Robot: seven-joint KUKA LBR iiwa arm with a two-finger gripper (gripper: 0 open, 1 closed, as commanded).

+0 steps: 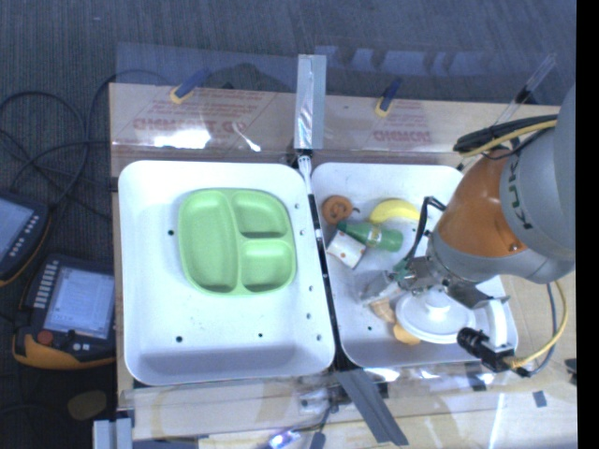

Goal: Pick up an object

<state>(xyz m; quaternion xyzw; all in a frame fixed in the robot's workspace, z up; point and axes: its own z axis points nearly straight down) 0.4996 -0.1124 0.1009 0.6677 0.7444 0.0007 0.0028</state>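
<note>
Two bins point(140, 279) sit on the table; the pincer point(398, 279) hangs low among the right bin's clutter beside a green bottle point(374, 237), its state seemingly hidden, impossible to tell.

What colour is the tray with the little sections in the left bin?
Light green. The tray shows plainly in the camera view, lying in the white left bin.

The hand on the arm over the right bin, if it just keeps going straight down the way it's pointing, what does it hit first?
Probably the clutter under the hand: the green bottle lies beside it, then the right bin's floor. Depth is unclear from this slanted view.
</note>
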